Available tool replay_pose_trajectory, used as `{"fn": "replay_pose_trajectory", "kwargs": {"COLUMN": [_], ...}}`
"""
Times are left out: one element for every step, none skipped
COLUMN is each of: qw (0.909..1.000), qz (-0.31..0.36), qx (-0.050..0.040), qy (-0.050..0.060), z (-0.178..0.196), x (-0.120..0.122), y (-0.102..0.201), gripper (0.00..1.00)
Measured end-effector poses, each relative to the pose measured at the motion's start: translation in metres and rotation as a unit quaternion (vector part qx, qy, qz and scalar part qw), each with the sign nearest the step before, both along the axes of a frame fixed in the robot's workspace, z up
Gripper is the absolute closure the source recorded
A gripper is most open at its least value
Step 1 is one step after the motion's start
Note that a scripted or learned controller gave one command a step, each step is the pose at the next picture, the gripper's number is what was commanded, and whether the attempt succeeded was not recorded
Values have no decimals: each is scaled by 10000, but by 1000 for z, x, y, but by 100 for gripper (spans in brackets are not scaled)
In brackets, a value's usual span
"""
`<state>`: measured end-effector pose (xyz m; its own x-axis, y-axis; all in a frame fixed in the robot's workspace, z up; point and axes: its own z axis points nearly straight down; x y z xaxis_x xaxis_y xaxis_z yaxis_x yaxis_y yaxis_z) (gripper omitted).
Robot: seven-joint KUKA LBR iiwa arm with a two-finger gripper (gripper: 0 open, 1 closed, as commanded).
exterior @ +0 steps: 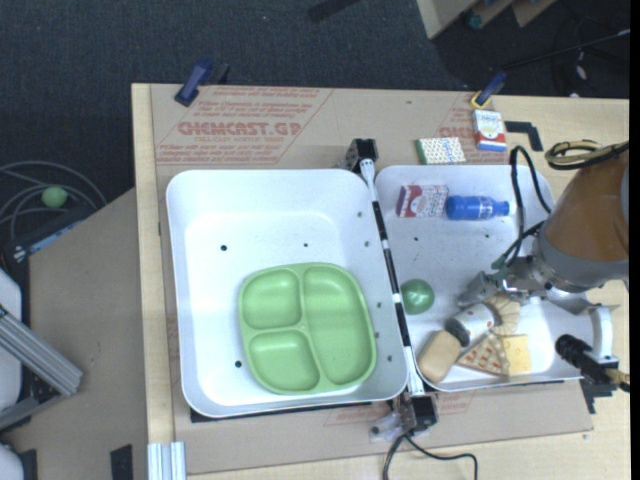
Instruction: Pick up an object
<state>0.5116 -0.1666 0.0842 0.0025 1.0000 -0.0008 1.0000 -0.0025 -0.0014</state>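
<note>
Grey gripper [487, 293] sits low in the right bin [530, 183]; we can't tell its state. Nearest pick is the clutter at lower left of it: bread-like piece [437, 356], pizza slice [487, 356]. Green ball [416, 294] lies left, blue bottle [476, 207] above, well apart.

Bright, even light is falling from above, and the two white bins [190, 268] are glowing almost to the point of washing out, their walls losing detail. Left of the gripper [487, 293], the green plate [305, 326] is showing soft sheen along its ridges. Shadows are staying faint and short, pooling just under the arm [585, 233] and beside the gripper. The whole picture is looking slightly soft and grainy; print on the cardboard [240, 118] beyond the gripper is reading blurred. The dark floor [150, 18] is sinking into murk.
</note>
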Motion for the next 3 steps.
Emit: {"fn": "replay_pose_trajectory", "kwargs": {"qw": [10000, 10000, 10000], "qz": [6, 27, 22], "qx": [-2, 10, 9], "qy": [-19, -21, -13], "z": [10, 55, 101], "x": [1, 59, 47], "y": [1, 56, 125], "gripper": [100, 100, 100]}}
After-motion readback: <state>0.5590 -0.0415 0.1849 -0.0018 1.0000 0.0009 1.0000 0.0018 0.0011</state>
